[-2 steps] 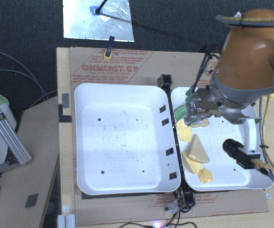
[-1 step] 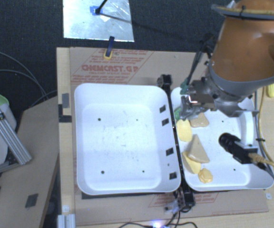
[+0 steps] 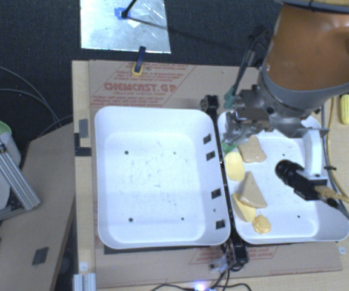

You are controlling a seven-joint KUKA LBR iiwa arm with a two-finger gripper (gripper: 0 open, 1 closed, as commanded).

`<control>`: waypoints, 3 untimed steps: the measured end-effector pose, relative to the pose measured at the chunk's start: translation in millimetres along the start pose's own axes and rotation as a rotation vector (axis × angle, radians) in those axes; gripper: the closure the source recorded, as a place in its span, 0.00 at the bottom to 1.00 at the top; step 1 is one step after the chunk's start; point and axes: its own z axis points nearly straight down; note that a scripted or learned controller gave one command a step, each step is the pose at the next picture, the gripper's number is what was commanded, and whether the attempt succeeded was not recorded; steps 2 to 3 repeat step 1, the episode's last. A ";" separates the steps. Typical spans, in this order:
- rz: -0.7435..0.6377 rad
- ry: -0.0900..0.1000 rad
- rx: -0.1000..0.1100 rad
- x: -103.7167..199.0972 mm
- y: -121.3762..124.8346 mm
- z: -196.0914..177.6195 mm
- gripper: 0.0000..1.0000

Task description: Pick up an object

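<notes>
The grey arm with the big orange band comes in from the right and hangs over the far-left part of the right shallow white plastic bin (image 3: 329, 226), and its gripper (image 3: 242, 125) sits low near that bin's far-left corner. Can't tell whether the jaws are released or clenched; the metal wrist hardware blocks them, and nothing is visibly caught there.

The pickable stuff is all bunched along the right bin's left wall. Closest is a tan, flat, bread-slice-looking piece (image 3: 252, 150), just on the near side of the gripper and maybe partly tucked under it. Next down is a rounded pale yellow lump (image 3: 234, 166), smooth and a bit glossy, like plastic toy food. Then a tan wedge-shaped piece (image 3: 252, 192) lying across a yellow flat piece (image 3: 242, 210), touching it, and a small knobbly yellow blob (image 3: 261, 224) near the bin's near edge. There's a sliver of something green (image 3: 227, 145) by the dividing wall too, too hidden to identify.

So the row runs from the gripper toward the near edge, hugging the left wall. The tan slice looks like the easiest target: barely any travel, just a drop. Being flat, it might be tricky to pinch though.

The left white bin (image 3: 156, 180) sits beside it on the cardboard-topped counter (image 3: 156, 85).
</notes>
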 end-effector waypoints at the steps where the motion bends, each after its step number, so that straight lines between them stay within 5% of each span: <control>1: 0.000 0.001 -0.002 30.1 17.1 -51.9 1.00; 3: 0.000 0.001 -0.002 30.1 17.1 -51.9 1.00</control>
